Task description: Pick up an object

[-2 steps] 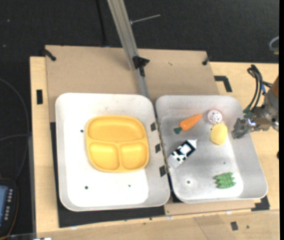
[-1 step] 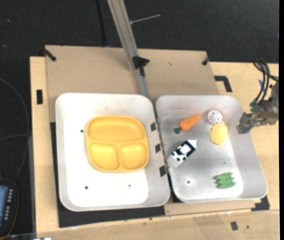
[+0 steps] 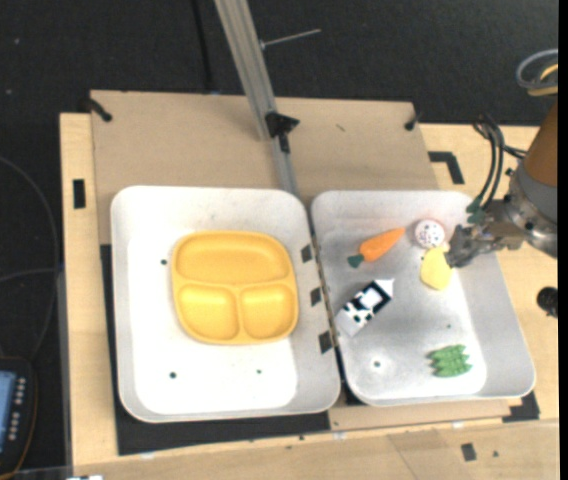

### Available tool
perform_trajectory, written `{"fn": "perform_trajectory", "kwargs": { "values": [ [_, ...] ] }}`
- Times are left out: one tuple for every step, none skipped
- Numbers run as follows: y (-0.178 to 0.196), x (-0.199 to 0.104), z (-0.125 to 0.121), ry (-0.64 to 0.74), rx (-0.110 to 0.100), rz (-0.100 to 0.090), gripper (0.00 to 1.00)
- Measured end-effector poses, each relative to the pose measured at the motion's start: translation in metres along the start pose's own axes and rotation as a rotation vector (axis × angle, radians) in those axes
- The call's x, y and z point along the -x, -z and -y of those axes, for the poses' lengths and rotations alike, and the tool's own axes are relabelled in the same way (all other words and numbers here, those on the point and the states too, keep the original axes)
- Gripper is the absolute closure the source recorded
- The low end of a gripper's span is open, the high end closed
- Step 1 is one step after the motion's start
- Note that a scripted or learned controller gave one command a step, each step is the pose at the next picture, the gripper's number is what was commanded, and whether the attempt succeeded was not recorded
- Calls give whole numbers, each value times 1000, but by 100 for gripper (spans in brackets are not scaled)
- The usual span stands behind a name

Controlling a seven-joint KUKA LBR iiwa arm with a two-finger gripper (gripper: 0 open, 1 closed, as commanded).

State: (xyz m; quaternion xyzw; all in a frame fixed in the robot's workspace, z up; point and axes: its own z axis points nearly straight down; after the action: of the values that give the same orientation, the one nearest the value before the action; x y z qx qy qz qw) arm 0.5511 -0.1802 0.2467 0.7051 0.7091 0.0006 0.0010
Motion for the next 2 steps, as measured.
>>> {"fn": "perform_trajectory", "kwargs": {
  "values": [
    [1, -57, -3, 2, 0, -2, 100],
    [5, -112, -24, 3, 0, -2, 100]
  ]
}}
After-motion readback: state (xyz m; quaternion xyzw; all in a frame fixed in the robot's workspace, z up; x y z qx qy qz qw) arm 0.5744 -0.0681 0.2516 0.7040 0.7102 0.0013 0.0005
